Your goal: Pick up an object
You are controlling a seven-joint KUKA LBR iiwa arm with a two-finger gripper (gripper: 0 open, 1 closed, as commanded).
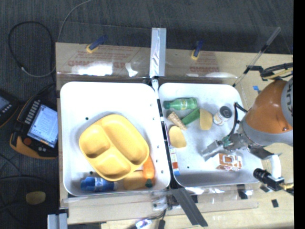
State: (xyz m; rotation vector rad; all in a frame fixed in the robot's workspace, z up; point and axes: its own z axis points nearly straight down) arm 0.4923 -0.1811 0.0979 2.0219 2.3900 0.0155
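The right bin [200,175] holds several small items. A green bottle [183,104] lies at the back and a yellow wedge [206,119] sits near the middle. A round yellow piece [177,137] and a tan cone-like piece [175,120] lie by the left wall. A small dark-lidded jar [224,113] stands at the back right. An orange-and-white packet [229,161] lies at the front right. My gripper [213,150] reaches in from the right, low over bare bin floor, just left of and above the packet and below the wedge. Nothing shows in its grasp.
The left bin [71,99] carries a large yellow divided plate [114,147], with a blue bottle [97,184] and an orange item [148,170] along its front wall. The arm's orange band [269,111] hangs over the right bin's right rim. Clamps and cables lie around the bench.
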